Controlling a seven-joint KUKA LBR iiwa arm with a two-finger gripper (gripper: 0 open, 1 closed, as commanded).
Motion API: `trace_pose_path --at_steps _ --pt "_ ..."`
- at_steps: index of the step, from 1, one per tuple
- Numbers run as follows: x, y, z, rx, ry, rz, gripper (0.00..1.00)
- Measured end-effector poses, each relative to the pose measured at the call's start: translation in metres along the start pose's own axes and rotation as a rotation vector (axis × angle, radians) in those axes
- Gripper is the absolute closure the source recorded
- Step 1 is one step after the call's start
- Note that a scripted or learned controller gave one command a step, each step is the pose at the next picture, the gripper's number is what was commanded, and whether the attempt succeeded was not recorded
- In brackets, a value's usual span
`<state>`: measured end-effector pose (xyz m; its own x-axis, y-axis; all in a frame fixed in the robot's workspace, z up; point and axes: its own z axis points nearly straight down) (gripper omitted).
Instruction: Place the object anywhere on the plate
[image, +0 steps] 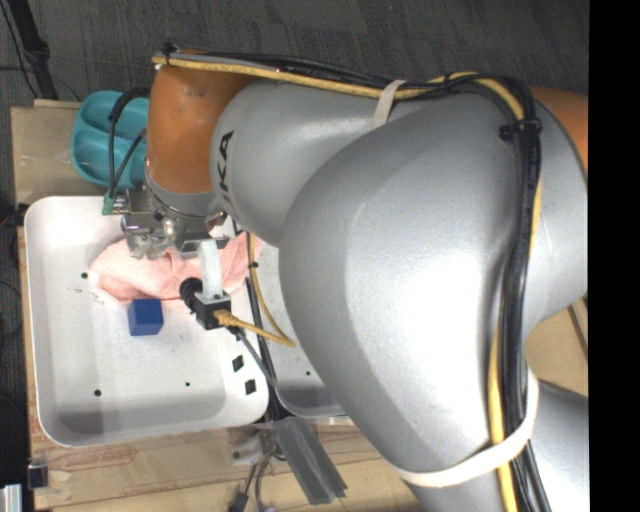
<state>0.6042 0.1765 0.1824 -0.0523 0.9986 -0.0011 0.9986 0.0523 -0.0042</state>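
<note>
A small blue cube (145, 317) lies on the floor of the left bin (60, 330), touching the near edge of a pink plate (125, 278). The plate sits in the bin's far half and is partly covered by the arm. My gripper (152, 238) hangs low over the plate's far side, up and slightly right of the cube. Nothing of the cube is at the gripper; the cube rests apart from it on the bin floor.
The grey arm with its orange band (185, 130) covers most of the right bin (300, 400). A teal object (100, 135) stands beyond the left bin's far rim. A black fitting and cable (205, 305) hang just right of the cube.
</note>
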Motion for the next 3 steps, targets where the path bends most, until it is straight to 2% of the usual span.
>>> trace_pose_path --at_steps 1,2,3 --pt "-0.035 -0.007 0.031 0.0 0.0 -0.118 1.0" --pt "0.001 -0.076 0.066 -0.053 0.006 -0.025 1.0" --pt "-0.02 0.002 0.007 -0.003 0.0 -0.142 1.0"
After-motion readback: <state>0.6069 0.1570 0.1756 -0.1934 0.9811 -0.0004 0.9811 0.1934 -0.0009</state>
